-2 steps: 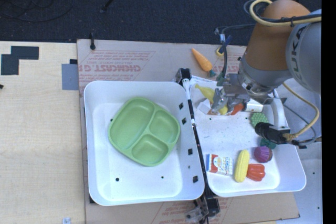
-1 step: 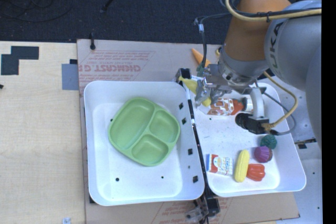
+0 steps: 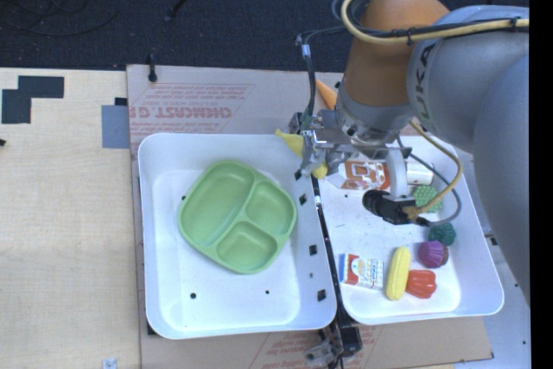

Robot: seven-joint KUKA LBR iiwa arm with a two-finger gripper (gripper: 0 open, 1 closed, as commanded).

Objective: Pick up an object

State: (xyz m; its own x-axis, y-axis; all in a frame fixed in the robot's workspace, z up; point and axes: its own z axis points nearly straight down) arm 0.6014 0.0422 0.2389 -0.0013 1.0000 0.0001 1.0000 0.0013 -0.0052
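Observation:
My gripper (image 3: 313, 158) hangs low over the divider between the two bins, at the top left corner of the right bin (image 3: 484, 298). A yellow piece (image 3: 289, 139) sticks out just to its left, and another bit of yellow (image 3: 320, 172) shows right below it. Whether the gripper has hold of it is hidden by the wrist. A white box with orange print (image 3: 361, 175) lies partly under the wrist. In the right bin's front lie a small white carton (image 3: 361, 270), a yellow corn cob (image 3: 398, 272), a red pepper (image 3: 421, 283), a purple toy (image 3: 433, 253) and a green toy (image 3: 443, 232).
A green divided plate (image 3: 238, 216) lies in the left bin (image 3: 164, 289). An orange piece (image 3: 326, 92) shows behind the arm near the right bin's far rim. The big grey arm covers the right bin's right side.

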